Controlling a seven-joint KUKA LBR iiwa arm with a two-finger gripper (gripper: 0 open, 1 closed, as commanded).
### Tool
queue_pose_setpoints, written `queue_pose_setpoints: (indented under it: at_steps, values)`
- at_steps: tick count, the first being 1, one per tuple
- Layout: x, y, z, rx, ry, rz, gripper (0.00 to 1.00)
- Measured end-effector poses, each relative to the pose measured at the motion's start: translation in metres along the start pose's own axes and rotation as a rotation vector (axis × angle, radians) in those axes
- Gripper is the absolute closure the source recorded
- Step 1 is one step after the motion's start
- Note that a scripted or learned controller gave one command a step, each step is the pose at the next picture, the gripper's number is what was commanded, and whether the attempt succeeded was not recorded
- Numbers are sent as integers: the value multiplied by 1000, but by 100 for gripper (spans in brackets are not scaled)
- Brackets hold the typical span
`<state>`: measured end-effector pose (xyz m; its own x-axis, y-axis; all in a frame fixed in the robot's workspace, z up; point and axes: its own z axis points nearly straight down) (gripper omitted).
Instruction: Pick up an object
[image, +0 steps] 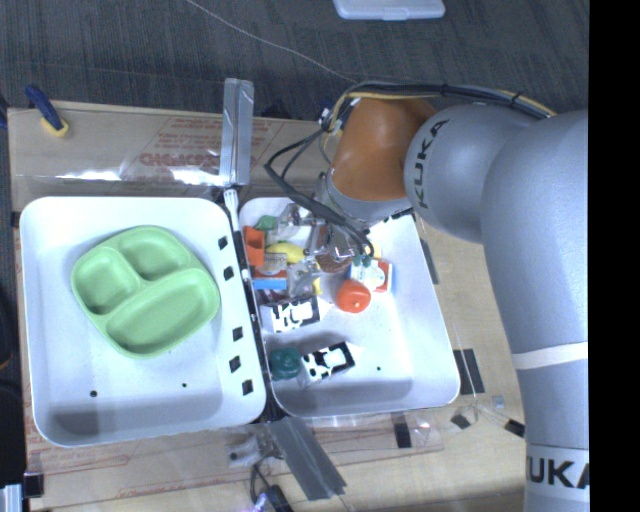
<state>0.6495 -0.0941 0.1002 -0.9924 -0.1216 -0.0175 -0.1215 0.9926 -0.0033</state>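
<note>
Small objects (300, 275) lie heaped in the right bin (425, 365), toward its upper-left part, and the gripper (312, 245) sits right over the top of that heap. From the gripper, a yellow rounded piece (285, 252) lies at about nine o'clock, almost touching it; an orange-red rounded piece (352, 296) lies at about four o'clock, near; a black-and-white patterned block (296, 314) lies at about six o'clock; a second patterned block (330, 359) and a teal rounded piece (285, 362) lie farther off at six, near the bin's lower wall. Whether the gripper is spread or closed, or has anything between its fingers, cannot be told: the metal parts blur into the clutter beneath them.

The heap is mostly smooth, glossy, toy-like pieces in orange, yellow, blue and white. The first patterned block is boxy, its long axis running roughly from nine to three o'clock, slightly tilted; the second runs from about eight to two.

The left bin (60, 400) holds a pale green divided plate (146, 288) of matte finish, with three compartments, its length running from about ten to four o'clock. Both bins are shallow, white, with rounded corners. The arm (500, 190) is smooth grey with an orange band (375, 150) above the wrist.
</note>
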Motion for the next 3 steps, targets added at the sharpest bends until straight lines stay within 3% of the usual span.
queue_pose_setpoints:
  at_steps: [1, 2, 3]
  values:
    - [64, -45, -63, 1, 11, -43, 0]
    - [56, -26, -6, 0, 10, -63, 0]
    - [57, -6, -3, 12, 0, 5, 0]
